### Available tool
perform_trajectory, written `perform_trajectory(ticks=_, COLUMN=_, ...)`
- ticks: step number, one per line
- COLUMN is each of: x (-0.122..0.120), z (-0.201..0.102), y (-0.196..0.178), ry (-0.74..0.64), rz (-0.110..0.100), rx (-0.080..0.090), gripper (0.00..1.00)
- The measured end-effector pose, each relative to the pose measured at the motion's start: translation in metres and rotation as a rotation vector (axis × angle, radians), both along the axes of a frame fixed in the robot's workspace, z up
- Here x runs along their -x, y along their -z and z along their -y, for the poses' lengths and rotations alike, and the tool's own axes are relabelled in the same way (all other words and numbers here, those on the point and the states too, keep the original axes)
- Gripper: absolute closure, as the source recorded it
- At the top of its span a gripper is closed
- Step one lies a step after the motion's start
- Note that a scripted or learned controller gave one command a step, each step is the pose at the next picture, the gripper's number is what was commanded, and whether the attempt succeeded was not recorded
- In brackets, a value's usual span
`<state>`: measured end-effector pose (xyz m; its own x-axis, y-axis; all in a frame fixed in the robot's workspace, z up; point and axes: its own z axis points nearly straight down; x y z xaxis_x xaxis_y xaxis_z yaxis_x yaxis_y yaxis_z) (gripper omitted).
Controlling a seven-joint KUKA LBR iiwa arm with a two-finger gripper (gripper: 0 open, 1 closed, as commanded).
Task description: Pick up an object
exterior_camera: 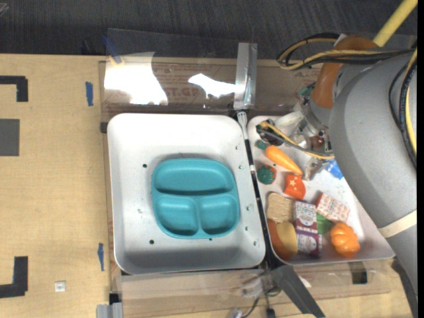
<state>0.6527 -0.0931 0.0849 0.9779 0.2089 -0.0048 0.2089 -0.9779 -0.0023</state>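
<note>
The gripper (311, 138) sits low over the far end of the right bin (371, 247), close beside the toy carrot (283, 158); its state cannot be told. A clean pick likely needs it centred across the carrot, clear of the bin's wall

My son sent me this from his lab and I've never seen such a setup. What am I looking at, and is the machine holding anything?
You are looking down at a slant from one camera fixed above a bench. The big grey shape on the right is a robot arm reaching in; the orange band sits just above its wrist. Its gripper hangs over the far end of the right bin, but I cannot tell whether it holds anything.

Two white bins sit side by side. The left bin holds a teal divided tray. The right bin holds toy food: a carrot, a red piece, small boxes and an orange pumpkin-like piece. The arm is meant to pick one up.
</note>
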Motion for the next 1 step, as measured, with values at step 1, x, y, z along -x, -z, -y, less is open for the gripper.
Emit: perform_trajectory(ticks=1, x=-0.0027, z=0.0007, y=-0.0005, ry=0.004, rz=-0.004, rx=-0.003, gripper=0.0)
